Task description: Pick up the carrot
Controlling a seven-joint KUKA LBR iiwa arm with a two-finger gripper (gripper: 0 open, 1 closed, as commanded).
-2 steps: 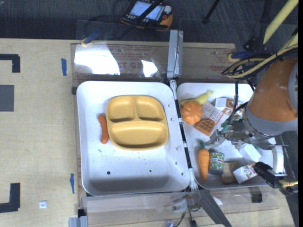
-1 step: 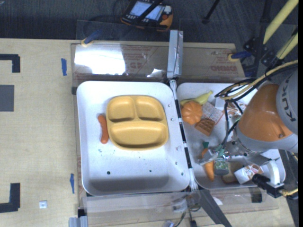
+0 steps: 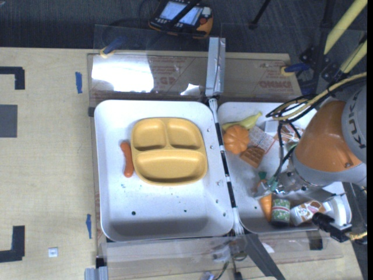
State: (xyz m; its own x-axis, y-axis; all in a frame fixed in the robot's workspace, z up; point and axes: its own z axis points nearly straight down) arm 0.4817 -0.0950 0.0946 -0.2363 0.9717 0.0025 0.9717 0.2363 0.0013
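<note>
The carrot (image 3: 266, 205) is taken to be the small orange piece near the front of the right bin (image 3: 245, 225), touching a green-labelled can (image 3: 281, 210), with a scrap of green just above it that may be its top. It is judged a light, stiff toy with a smooth and somewhat slippery skin; it would best be gripped across its thicker middle, on the side away from the can. Little of it can be seen, so its lie cannot be told exactly.

The gripper (image 3: 284, 185) hangs just above and to the right of the carrot, under the arm's orange band; whether it is released or clenched cannot be told, and nothing is seen held in it.

Also in the right bin are a pumpkin (image 3: 236, 139), a packet (image 3: 254, 155) and a bottle (image 3: 309, 212). In the left bin (image 3: 111, 214) a yellow plate (image 3: 169, 150) is laid, with an orange-red stick (image 3: 127, 159) just beside it.
</note>
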